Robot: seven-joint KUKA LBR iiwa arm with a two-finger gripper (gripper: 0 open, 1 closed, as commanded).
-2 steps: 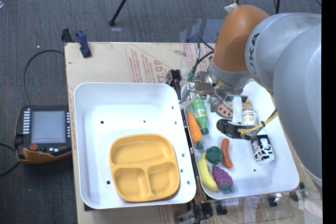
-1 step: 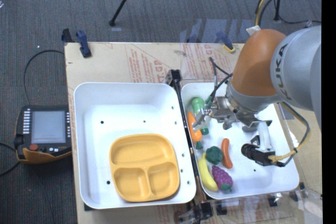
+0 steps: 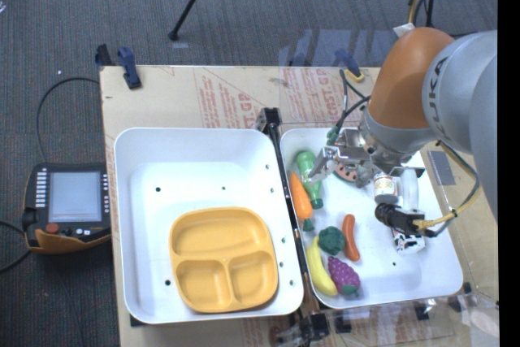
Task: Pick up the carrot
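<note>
The carrot is an orange, tapered piece lying lengthwise along the left wall of the right bin. A green vegetable lies right beside it, at its upper right. My gripper hangs over the upper middle of the right bin, under the grey and orange wrist. It is to the right of the carrot and a little further back, close to the green vegetable. Nothing shows in its grasp.
Also in the right bin are a red pepper, a broccoli, a banana and purple grapes, all toward the front. A yellow divided plate lies in the left bin. A pendant sits on the floor at left.
</note>
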